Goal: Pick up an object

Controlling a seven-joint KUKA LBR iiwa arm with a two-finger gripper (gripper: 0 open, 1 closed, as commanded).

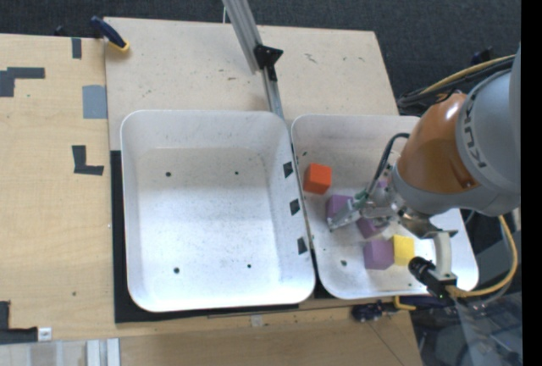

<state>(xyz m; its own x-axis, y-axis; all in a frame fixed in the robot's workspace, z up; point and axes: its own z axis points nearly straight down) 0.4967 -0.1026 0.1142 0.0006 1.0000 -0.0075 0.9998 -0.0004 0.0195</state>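
On the wooden counter [51, 127], right bin [339, 135] has the arm's tool [351, 214] low among purple blocks [340, 205], looks like it's going for a grab, can't tell its spread, next it needs a clean pinch and lift.

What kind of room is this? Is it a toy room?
More likely a robot lab. A robot arm reaches into two white bins on a plywood bench, with small coloured blocks to practise picking.

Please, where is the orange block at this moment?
The orange block lies in the right bin, near its left wall, up and to the left of the purple blocks and the gripper.
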